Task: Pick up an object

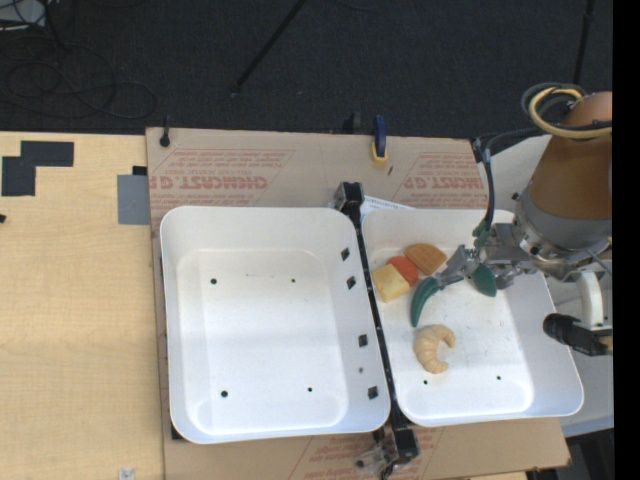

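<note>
Red print is showing on the cardboard sheet (300, 168) lying under the bins — upside down, seemingly reading "CHEMCAST" at two spots along its far edge, though the letters are staying blurred — nothing else legible.

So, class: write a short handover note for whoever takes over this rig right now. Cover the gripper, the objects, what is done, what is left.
Gripper: low over the right bin, beside the green curved piece; whether its jaws are open cannot be told.
Objects: all in the right bin. Yellow block, red piece and orange piece cluster near the divider; the croissant lies apart, nearer the camera.
Done: no object is seen held.
Left: grasp one and lift it.
</note>
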